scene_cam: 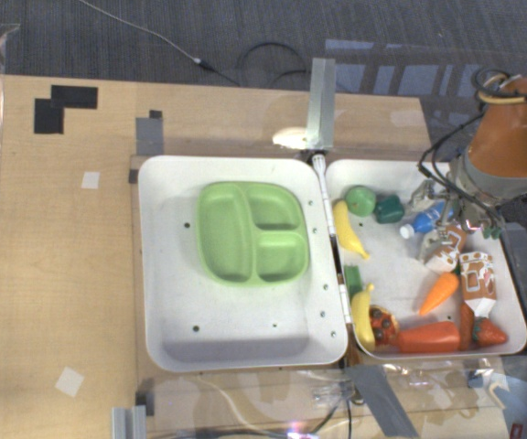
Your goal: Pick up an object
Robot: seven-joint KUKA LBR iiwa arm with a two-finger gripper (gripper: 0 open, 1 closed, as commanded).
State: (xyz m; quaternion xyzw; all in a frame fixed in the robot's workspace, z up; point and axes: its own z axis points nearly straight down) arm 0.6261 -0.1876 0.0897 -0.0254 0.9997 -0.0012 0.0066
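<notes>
Camera view: the gripper (448, 234) hangs low over the right bin (520, 323), among toy foods near a small white-and-brown item (441, 256) and a blue bottle (421, 223); its opening cannot be told. A carrot (439, 293) lies just below. A clean pick likely needs one isolated target, centred before closing.

Green divided tray (250, 232) in left bin (167, 273); toy foods fill right bin (518, 323).

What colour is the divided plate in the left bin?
Light green divided plastic plate; the camera view shows it clearly.
</notes>
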